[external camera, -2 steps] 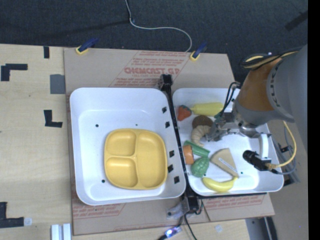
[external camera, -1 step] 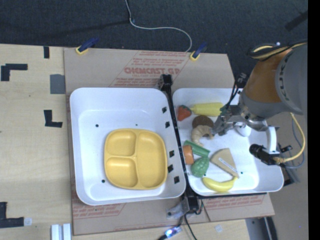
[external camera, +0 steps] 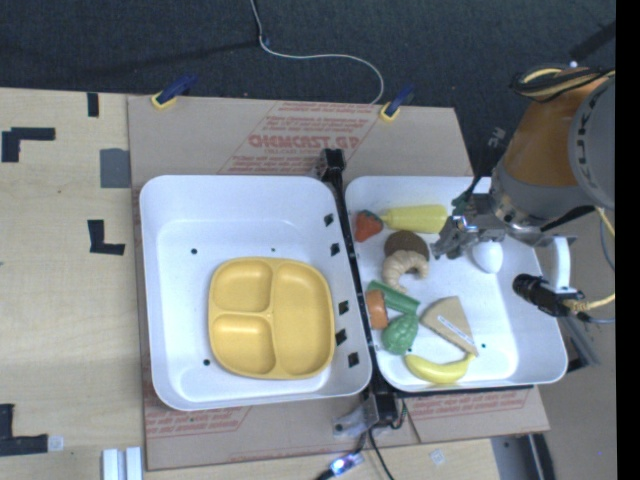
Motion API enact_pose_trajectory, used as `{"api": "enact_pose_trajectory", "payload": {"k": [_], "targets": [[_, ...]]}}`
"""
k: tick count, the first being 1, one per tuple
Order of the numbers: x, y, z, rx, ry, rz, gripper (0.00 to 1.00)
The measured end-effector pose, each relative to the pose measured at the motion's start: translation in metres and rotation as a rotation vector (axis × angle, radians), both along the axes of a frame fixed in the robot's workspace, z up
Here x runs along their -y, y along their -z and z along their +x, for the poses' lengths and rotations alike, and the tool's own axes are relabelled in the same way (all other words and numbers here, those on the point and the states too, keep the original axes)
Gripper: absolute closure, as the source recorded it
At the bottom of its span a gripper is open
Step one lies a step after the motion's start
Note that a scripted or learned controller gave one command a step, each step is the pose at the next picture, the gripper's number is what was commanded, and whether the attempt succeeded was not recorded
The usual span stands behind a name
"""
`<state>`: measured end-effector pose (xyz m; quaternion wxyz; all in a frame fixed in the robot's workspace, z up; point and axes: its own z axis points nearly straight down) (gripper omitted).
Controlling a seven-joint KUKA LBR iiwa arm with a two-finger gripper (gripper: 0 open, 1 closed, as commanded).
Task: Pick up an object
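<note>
Claw [external camera: 458, 236]: low over the right bin [external camera: 530, 363], fingers too dark and small to tell whether spread or closed; nothing seen between them. One white egg [external camera: 488, 257] just beside it. One corn cob [external camera: 413, 217] lies lengthwise left-right, tip toward the claw. One croissant [external camera: 405, 264], one banana [external camera: 437, 369]. Left bin [external camera: 175, 208]: one yellow plate [external camera: 271, 317].

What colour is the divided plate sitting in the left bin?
Yellow. The divided plate shows plainly in the camera view, lying in the left bin.
</note>
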<state>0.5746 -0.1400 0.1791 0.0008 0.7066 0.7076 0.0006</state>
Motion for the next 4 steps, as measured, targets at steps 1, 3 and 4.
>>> {"api": "enact_pose_trajectory", "payload": {"k": [1, 3, 4], "targets": [[-0.001, -0.048, 0.001, 0.001, -0.001, 0.000, 1.00], [-0.061, -0.037, -0.022, -0.005, 0.000, 0.000, 1.00], [-0.061, -0.038, -0.010, -0.003, 0.000, 0.000, 1.00]]}}
